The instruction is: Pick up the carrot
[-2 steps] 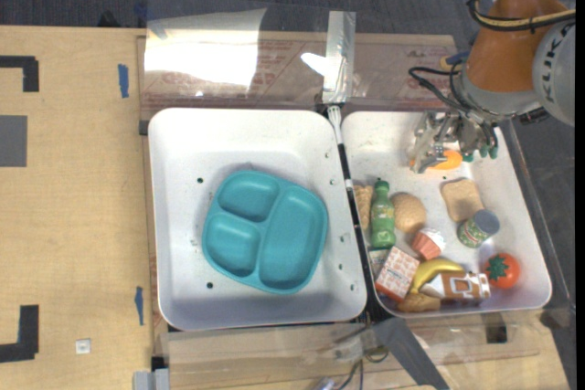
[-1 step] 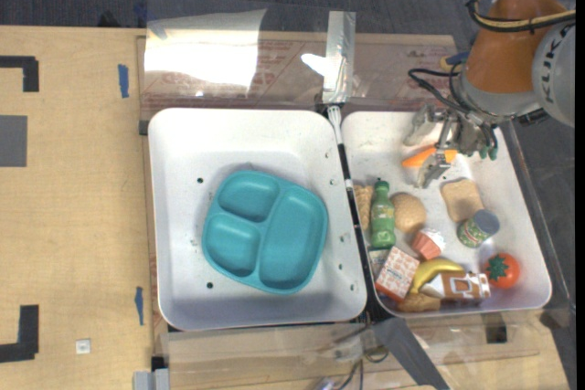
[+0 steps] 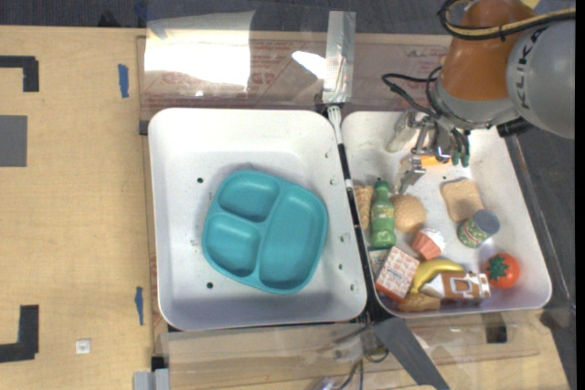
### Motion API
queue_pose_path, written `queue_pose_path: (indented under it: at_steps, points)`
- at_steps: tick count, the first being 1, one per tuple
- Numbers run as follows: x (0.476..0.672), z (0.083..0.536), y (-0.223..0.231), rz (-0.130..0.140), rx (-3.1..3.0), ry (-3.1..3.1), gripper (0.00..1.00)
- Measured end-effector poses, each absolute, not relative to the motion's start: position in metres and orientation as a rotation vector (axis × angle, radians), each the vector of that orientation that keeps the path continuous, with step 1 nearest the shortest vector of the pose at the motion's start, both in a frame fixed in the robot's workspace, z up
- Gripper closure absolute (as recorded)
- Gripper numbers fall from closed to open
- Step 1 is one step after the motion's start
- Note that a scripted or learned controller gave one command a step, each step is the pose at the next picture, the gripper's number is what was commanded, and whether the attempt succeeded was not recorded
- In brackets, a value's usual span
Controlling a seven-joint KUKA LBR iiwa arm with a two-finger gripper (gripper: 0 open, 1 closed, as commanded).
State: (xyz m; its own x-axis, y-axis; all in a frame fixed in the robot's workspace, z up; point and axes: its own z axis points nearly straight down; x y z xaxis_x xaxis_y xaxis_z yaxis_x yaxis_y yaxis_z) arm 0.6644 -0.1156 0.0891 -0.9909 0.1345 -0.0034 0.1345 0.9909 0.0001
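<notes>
- Left bin (image 3: pixel 174 142): holds one teal divided plate (image 3: pixel 265 231), lying flat near the middle, compartments up. Nothing is in its compartments. Judged to be a drop-off spot, so it sits well apart from the clutter.
- Divider between bins (image 3: pixel 340 162): the two bin rims touch here; a clear panel with a taped strip (image 3: pixel 339 55) stands behind them.
- Right bin (image 3: pixel 526 224): toy foods crowded toward the front half. Along the left wall, a green bottle (image 3: pixel 382 213) stands beside a tan, bun-like item (image 3: pixel 409 213). In front of those, a small printed carton (image 3: pixel 396 271), a red-orange block (image 3: pixel 426 244), a banana (image 3: pixel 437 270) and a second small carton (image 3: pixel 464 287), packed touching or nearly so.
- Further right: a slice of bread (image 3: pixel 461 196), a small round can (image 3: pixel 477 228) just in front of it, a tomato (image 3: pixel 503 269) near the front right corner.
- Carrot (image 3: pixel 433 160): a small orange sliver shows right at the gripper, at the back of the right bin, apart from the front pile. Identification is tentative; most of it is hidden by the gripper.
- Gripper (image 3: pixel 428 151): low over the bin's rear area, arm reaching in from the right, orange band above the wrist. Cannot tell if it is apart, together or clamped on the orange piece; too cluttered with cables.
- Judgement: the grasp step is in hand; lift not confirmed.
</notes>
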Motion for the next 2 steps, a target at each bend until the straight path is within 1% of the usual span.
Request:
queue_pose_path:
  at_steps: [1, 2]
  points:
    - [0.668, 0.103, -0.115, -0.001, 0.207, 3.116, 1.0]
    - [0.649, 0.267, -0.09, 0.001, 0.359, 3.099, 1.0]
